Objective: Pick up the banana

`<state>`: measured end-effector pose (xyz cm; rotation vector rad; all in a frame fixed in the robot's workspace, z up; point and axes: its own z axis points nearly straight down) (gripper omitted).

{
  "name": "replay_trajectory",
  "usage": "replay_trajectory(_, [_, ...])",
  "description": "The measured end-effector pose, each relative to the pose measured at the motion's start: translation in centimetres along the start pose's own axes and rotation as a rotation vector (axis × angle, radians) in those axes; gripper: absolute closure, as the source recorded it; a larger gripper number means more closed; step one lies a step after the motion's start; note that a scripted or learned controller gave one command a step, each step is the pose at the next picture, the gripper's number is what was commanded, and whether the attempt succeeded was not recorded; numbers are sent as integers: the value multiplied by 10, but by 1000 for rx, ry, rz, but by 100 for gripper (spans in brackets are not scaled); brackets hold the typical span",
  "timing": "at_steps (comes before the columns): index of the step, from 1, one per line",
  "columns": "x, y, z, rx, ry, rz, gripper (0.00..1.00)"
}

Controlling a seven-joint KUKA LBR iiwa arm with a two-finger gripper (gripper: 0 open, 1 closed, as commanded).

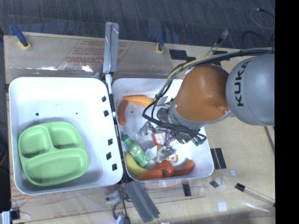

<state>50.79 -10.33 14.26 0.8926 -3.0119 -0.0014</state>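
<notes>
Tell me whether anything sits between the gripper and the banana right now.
Yes. The banana lies low in the right bin, partly covered: a green bottle lies across its upper side and a red-orange vegetable rests against its lower end. The gripper hangs above clutter to the banana's right.

The arm (250,90) is a rounded grey casing with "KUKA" in dark letters down its side. Toward nine o'clock of it sits a glossy orange band (203,94), domed and smooth. Black and yellow cables (205,59) arc over the band at twelve o'clock, and black loops hang at its eight o'clock edge.
</notes>
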Motion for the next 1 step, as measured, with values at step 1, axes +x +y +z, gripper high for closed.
replay_trajectory(1, [-2, 17, 51, -2, 1, -392, 0])
